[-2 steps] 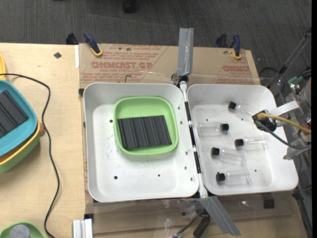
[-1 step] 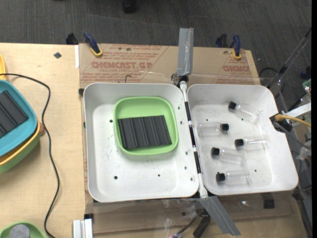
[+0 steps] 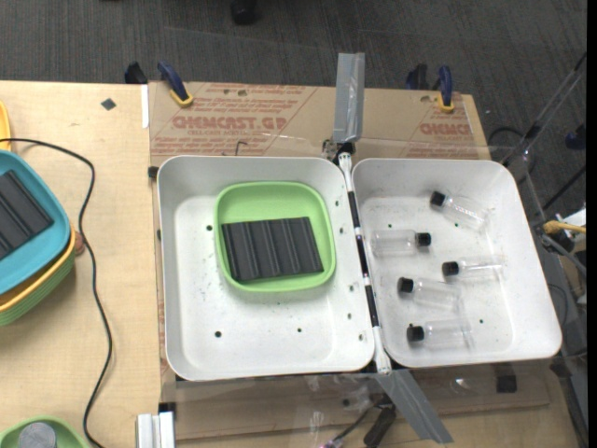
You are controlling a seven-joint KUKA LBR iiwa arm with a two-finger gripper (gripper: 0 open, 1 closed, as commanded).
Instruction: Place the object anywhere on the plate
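Green plate [image 3: 274,203] sits in left bin [image 3: 187,334]; five capped tubes [image 3: 432,331] lie right of it — hand's state: cannot tell.

This looks like a robotics lab set up in an office-type room. Two white bins [image 3: 261,343] sit on cardboard sheets [image 3: 242,115] clamped to a wooden bench [image 3: 75,138] with blue clamps [image 3: 173,82], over grey carpet [image 3: 420,17] with office-chair casters [image 3: 244,9]. One bin holds clear, black-capped sample tubes [image 3: 455,208].
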